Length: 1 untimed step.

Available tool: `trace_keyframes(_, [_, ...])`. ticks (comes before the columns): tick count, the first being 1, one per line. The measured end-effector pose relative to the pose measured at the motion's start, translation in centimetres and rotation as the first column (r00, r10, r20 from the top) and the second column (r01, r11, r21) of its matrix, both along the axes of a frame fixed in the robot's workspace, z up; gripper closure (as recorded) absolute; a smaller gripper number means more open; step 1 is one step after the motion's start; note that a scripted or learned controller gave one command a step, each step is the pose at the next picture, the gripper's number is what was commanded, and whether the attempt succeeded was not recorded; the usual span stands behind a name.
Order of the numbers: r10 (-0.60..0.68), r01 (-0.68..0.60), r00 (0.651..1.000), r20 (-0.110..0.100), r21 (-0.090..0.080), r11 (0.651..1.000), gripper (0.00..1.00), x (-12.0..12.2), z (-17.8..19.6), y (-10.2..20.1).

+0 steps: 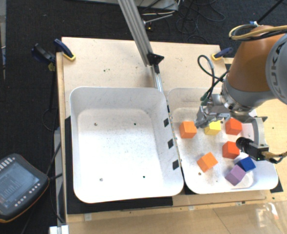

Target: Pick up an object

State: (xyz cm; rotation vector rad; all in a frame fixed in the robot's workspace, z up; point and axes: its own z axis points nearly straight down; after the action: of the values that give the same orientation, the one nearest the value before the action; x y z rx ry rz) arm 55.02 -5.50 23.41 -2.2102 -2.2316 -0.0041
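We log gripper (205, 121) low in right bin (192, 184), far half. Yellow cube (213, 127) sits just right of fingertips, touching or nearly so; not between them. Finger spread: cannot tell, wrist hides it. Orange cube (187, 129) just left and nearer. We judge yellow cube nearest target. Blocks small, matte, square-edged, likely foam or wood; cube has no long axis. Bin smooth white plastic, speckled.
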Motion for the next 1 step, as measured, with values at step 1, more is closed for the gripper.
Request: trace_keyframes(1, [-0.001, 0.001, 1.0, -0.002, 0.0, 1.0, 1.0, 0.32, -0.46, 4.83])
